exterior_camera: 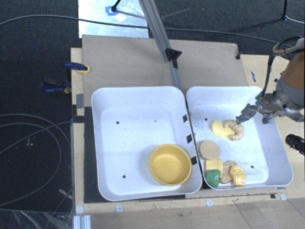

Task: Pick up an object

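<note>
Right of centre, the grey two-finger gripper (246, 114) hovers with fingers slightly parted, gripping nothing, just above a tan ring-shaped pretzel toy (235, 129) beside a pale yellow lump (219, 128) in the right-hand shallow white bin (278, 162).

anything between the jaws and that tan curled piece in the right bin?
Nothing visible. The gripper sits just up-right of the tan curled piece, with bare bin floor between. A pale yellow piece lies against its far, left side.

Blue-and-yellow clamps (66, 78) grip the bench's (128, 61) left edge.
</note>
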Available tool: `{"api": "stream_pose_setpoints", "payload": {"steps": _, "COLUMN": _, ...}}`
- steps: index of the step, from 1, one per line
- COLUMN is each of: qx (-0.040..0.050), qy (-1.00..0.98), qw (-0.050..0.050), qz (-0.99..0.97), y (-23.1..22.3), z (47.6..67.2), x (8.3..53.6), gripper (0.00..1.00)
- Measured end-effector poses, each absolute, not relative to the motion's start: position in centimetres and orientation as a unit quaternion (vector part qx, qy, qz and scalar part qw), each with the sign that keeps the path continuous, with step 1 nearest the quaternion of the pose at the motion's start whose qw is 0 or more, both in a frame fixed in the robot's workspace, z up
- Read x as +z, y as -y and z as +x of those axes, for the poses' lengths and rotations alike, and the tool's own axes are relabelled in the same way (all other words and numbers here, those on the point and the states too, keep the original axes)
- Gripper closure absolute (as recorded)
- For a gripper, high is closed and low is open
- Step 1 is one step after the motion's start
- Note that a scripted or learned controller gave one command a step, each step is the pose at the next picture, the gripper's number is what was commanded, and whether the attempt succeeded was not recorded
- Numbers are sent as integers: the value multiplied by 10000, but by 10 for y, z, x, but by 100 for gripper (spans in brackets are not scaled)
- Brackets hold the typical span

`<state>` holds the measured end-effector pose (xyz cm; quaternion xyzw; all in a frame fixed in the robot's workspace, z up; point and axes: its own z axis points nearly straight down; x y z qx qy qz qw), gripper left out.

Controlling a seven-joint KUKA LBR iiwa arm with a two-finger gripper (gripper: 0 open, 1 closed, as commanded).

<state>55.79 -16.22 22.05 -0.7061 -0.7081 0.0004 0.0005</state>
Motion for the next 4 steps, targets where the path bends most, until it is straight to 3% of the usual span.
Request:
{"api": "stream_pose_setpoints", "payload": {"steps": 2, "qx": 8, "qy": 7072, "qw": 9, "qz": -7070, "y": 175, "z": 573, "x": 123, "gripper": 0}}
{"api": "stream_pose_setpoints", "payload": {"steps": 3, "qx": -9, "qy": 7071, "qw": -20, "qz": -7071, "y": 175, "z": 574, "x": 136, "gripper": 100}}
{"api": "stream_pose_setpoints", "payload": {"steps": 4, "qx": -18, "qy": 7090, "qw": -32, "qz": -7052, "y": 173, "z": 585, "x": 187, "gripper": 100}}
